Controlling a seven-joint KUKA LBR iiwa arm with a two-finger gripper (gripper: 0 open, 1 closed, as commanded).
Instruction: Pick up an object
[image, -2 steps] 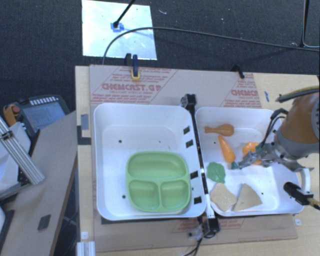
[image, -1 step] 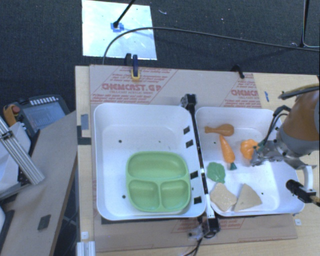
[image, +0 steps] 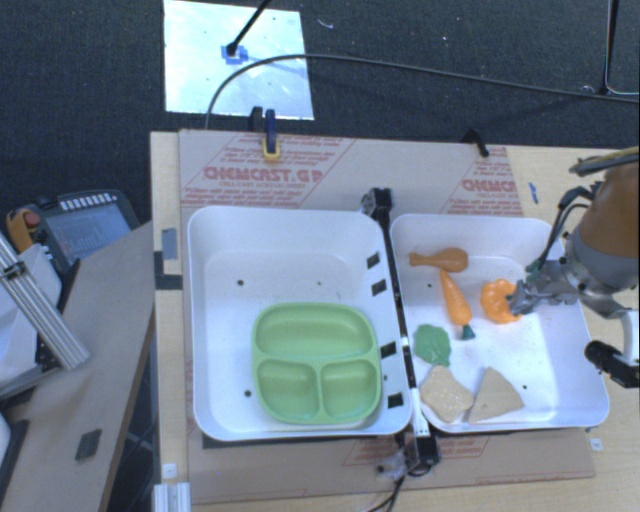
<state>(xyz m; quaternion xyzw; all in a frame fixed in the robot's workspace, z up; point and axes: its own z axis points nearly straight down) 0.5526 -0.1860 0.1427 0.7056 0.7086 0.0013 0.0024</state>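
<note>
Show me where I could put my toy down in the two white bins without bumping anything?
Left bin: bare floor along the back wall and left side of the green divided plate. Right bin: a bare patch at the right, between the orange pepper and the front wall. It's crowded near the divider, where the drumstick, carrot, green leaf and two bread pieces sit.

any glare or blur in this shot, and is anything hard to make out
Camera view: soft overall; the shiny silver sheet on the dark floor is washed out by glare; the white bin walls look bright with faint shadows; the gripper beside the orange toy pepper is too blurred to read.
</note>
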